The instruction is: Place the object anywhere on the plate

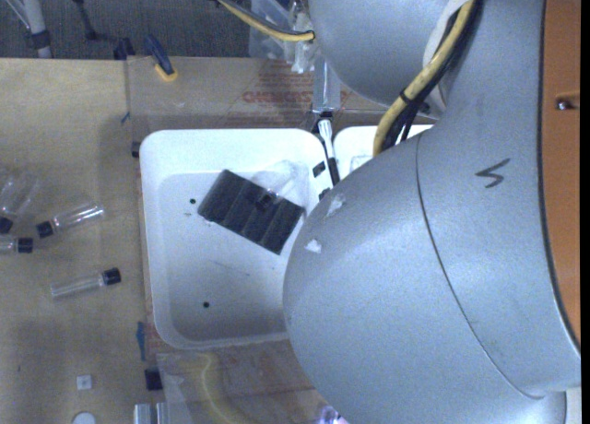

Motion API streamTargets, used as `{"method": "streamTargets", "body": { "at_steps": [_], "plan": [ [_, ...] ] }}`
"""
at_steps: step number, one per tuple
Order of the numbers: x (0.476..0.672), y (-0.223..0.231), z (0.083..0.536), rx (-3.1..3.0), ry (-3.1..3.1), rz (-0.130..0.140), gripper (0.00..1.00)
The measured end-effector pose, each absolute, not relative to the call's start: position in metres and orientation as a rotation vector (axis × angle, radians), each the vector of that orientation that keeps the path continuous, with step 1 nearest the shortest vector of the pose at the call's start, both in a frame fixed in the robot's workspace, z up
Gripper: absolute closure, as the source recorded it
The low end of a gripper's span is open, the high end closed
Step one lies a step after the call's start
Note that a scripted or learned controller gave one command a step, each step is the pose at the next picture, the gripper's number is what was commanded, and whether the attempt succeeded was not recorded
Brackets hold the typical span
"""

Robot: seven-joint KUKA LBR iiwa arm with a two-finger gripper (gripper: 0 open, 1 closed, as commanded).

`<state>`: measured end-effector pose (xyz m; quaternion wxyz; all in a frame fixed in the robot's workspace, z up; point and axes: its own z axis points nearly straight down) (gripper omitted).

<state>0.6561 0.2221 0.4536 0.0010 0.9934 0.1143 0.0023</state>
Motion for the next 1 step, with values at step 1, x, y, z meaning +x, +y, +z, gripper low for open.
{"method": "streamTargets", "body": {
  "at_steps": [1],
  "plan": [
    [0.6562, 0.2217, 0.4535, 3.119, 0.358, 0.006, 0.0]
  ]
}}
